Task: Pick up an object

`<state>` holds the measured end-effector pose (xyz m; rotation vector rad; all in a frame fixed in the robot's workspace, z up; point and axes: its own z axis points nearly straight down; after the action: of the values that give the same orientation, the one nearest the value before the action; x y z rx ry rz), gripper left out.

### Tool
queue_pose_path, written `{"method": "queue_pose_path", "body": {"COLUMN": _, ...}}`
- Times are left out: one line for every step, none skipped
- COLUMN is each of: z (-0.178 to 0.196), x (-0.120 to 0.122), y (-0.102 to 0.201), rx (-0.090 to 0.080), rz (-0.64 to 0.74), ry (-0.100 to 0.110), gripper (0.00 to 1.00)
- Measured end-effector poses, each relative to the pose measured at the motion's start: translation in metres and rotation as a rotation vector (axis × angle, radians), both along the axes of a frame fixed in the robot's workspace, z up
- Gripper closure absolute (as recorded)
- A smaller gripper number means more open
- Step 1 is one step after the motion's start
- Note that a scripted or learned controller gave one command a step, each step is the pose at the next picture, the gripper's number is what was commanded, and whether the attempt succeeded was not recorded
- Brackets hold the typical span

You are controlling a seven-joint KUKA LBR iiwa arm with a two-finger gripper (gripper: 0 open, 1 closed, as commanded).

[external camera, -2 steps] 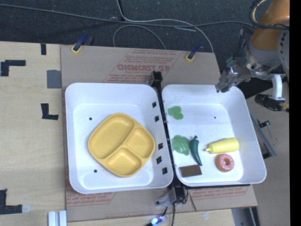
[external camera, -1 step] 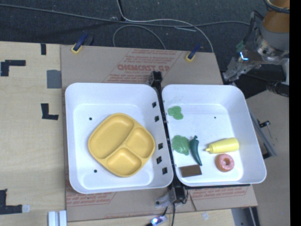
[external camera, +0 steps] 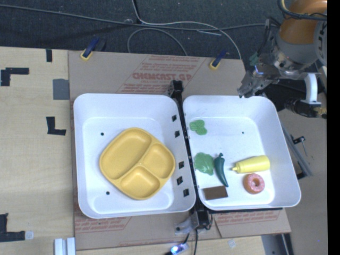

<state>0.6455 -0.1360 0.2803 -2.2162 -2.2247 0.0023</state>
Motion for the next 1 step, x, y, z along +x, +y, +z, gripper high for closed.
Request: {"method": "queue_pose_path", "body": {"z": -0.0165, "x": -0.0018, "y": 0.0573, "rx": 0.000, "rz": 0.001, "ry": 0.001, "gripper": 1.00}}
